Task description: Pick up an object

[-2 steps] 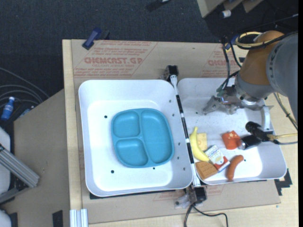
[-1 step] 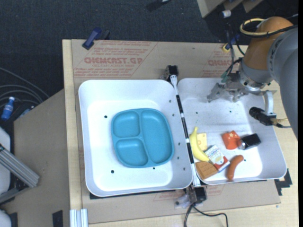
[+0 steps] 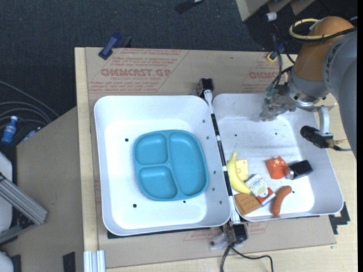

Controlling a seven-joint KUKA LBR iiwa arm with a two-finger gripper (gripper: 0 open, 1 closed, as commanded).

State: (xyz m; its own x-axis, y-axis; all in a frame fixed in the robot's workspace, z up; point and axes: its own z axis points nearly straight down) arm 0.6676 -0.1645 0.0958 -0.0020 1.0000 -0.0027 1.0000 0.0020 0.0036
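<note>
- Left bin (image 3: 108,152): holds a blue divided plate (image 3: 170,164) lying flat near its middle, nothing else in it.
- Divider between the bins runs top to bottom, black clips at both ends.
- Right bin (image 3: 238,109): all the pickable stuff is bunched along the near edge, far half bare.
- Banana (image 3: 233,174): just right of the divider, long axis running roughly up-down in the view, curved, touching a small yellow block (image 3: 242,166).
- Cracker (image 3: 246,203): brown square at the near-left corner, a small white-and-red packet (image 3: 258,185) lying partly over it.
- Sausage (image 3: 281,199): reddish, tilted, long axis going near-left to far-right.
- Orange-red block (image 3: 276,168): just above the sausage, with a black block (image 3: 300,168) right beside it.
- Gripper (image 3: 274,107): at the far end of the right bin, low over the bare floor, pinching nothing visible; can't tell whether it's spread or pressed together, too small and blurred.
- Arm (image 3: 317,55): comes in from the right, orange band above the wrist.
- Key relation: every object lies toward the near edge from the gripper, well apart from it. Orange-red block is about straight down-view from it and looks the closest target.
- Judgement: pick not started; the move needs a traverse toward the near edge first, then descent.
</note>
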